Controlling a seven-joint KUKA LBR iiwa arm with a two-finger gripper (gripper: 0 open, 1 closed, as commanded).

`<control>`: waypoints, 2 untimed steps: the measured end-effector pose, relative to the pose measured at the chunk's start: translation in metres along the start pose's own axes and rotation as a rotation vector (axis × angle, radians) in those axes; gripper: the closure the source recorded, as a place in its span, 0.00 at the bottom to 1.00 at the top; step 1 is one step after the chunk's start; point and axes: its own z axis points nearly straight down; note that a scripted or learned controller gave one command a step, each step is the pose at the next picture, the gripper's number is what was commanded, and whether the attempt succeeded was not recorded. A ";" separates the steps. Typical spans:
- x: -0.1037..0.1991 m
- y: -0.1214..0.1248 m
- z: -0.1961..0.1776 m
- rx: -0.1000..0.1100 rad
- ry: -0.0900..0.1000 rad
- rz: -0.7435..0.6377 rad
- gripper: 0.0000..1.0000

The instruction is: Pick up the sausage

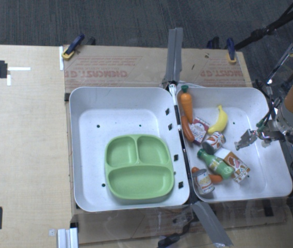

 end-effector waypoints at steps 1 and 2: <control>0.049 0.021 0.059 -0.001 0.000 -0.273 0.00; 0.048 0.021 0.050 -0.003 -0.001 -0.268 1.00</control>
